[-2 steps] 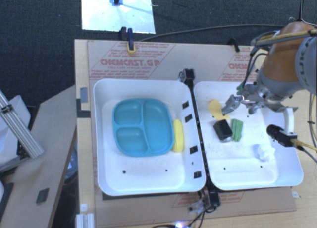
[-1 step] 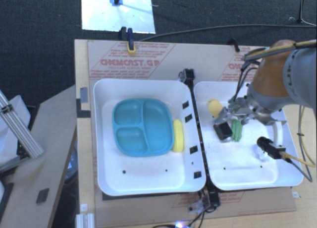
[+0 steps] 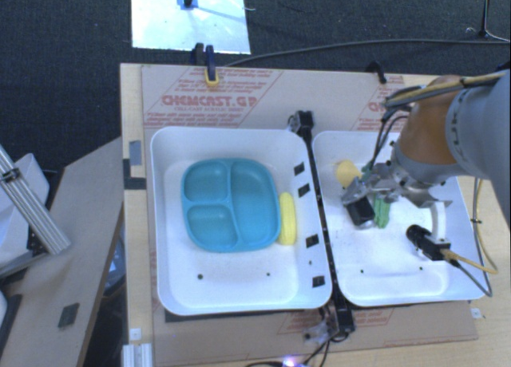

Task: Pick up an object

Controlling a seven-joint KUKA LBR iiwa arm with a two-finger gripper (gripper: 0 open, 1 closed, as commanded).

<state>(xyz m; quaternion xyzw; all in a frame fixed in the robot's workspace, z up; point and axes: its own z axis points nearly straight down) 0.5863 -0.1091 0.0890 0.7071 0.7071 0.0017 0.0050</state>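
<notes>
My gripper [image 3: 369,204] hangs low over the left part of the right bin [image 3: 399,278], reaching in from the right. A small green object [image 3: 382,215] lies right under it, partly hidden by the gripper. A round yellow object [image 3: 346,171] sits just up and left of the gripper, near the bin's left wall. In the left bin [image 3: 231,286] a blue divided plate [image 3: 230,203] lies flat. A long yellow object [image 3: 287,218] rests against the plate's right rim.
A black divider strip [image 3: 313,198] runs between the two bins. The bins stand on a board with red lettering [image 3: 207,102], with a clamp [image 3: 210,66] at its back edge. A metal frame [image 3: 32,206] stands at the far left.
</notes>
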